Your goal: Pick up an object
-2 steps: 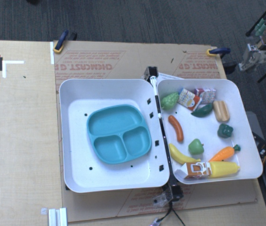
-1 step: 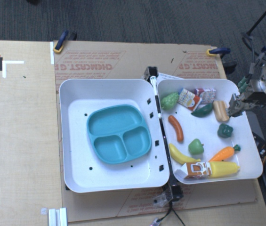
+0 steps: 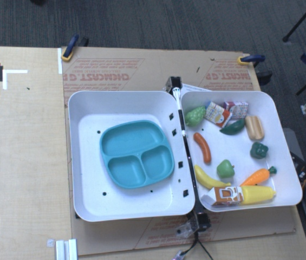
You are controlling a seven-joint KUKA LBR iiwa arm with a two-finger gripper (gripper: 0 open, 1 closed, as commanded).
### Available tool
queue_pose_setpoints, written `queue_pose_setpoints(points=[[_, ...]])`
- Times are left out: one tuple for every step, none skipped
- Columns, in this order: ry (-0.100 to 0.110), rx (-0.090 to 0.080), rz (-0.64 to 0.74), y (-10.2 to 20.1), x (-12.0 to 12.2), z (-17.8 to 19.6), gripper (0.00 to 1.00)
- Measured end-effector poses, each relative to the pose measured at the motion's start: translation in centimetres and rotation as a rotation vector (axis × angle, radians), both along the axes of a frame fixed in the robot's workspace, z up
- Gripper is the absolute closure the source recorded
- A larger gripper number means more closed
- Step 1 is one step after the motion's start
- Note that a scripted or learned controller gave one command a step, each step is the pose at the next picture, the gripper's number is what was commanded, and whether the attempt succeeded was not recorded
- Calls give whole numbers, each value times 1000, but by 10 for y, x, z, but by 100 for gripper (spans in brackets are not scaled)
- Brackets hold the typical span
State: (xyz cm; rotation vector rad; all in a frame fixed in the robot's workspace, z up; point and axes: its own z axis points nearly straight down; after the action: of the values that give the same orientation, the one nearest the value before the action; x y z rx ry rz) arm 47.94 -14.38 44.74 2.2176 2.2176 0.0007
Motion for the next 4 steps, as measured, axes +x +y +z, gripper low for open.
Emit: queue_pose_setpoints(points=[[5,2,0,-9,-1,-111,100],[6,2,1,39,2,-149,100],[7,3,0,107,-1,-157,100],[3,2,3,140,0,-77,100]])
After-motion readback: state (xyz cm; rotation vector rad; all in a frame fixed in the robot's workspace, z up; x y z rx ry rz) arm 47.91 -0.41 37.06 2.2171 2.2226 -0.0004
